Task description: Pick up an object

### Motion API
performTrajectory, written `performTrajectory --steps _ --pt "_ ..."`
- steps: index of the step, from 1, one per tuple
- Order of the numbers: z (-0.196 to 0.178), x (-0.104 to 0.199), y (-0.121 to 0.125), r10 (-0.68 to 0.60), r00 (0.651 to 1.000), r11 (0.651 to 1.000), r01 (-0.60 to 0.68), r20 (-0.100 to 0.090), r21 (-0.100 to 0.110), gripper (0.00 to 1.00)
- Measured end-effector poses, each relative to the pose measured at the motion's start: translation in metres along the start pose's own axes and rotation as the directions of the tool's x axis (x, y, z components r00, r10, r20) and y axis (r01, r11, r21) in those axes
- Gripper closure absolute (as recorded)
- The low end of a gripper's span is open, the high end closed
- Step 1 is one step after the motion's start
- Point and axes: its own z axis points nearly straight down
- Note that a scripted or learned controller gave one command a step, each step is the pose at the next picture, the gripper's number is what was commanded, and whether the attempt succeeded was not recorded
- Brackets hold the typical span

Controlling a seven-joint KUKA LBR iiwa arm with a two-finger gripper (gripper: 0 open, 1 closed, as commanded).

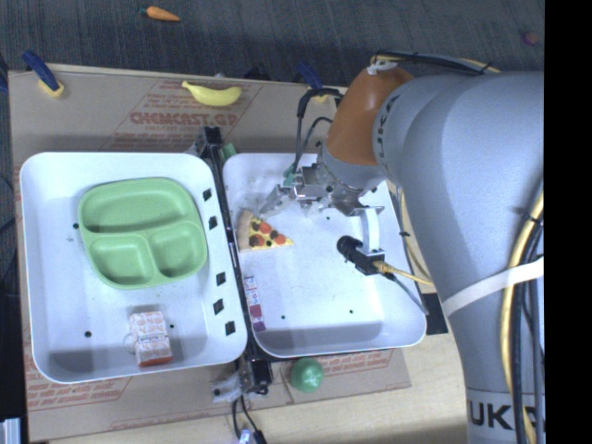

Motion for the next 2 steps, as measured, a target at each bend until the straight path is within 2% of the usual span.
performTrajectory --steps 1,2 --pt "-0.010 0.000 0.000 -0.003 1.000 1.000 0.003 0.000 0.003 1.00" --pt "-0.100 0.081 0.023 -0.001 1.000 1.000 0.001 -0.001 -0.001 1.00"
